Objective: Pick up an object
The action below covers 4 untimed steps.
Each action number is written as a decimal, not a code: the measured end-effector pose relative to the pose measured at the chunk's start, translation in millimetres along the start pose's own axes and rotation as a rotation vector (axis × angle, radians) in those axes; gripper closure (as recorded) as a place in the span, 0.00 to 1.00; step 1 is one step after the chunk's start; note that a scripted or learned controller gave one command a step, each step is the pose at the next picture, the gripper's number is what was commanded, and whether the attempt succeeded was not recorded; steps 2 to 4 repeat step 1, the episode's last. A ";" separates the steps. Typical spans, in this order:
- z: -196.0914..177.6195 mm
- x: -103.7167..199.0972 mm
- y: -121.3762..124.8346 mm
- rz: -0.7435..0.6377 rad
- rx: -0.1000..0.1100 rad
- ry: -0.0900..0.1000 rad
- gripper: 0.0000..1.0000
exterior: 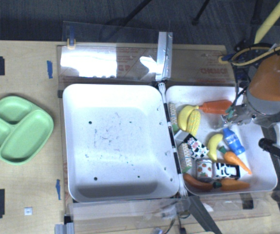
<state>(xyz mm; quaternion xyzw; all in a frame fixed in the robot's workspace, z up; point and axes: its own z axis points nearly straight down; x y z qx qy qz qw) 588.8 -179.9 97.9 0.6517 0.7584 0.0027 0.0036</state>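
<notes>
While the gripper [231, 115] hangs low over the right bin [266, 179], near the blue bottle [233, 143] and an orange carrot [216, 106], I cannot tell its state, and every object apparently lies unlifted, so the pick looks outstanding.

Grey arm [271, 89] enters from the right edge, orange band above the wrist, reaching down-left. Wrist bent downward. Jaws [233, 115] low at the arm's tip, pointing left. Cables loop behind the wrist, right of and above the jaws.
</notes>
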 end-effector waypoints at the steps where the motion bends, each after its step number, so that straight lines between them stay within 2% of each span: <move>1: -100.2 57.8 38.0 0.023 0.006 0.002 1.00; 4: -100.2 57.8 38.0 0.023 0.006 0.002 1.00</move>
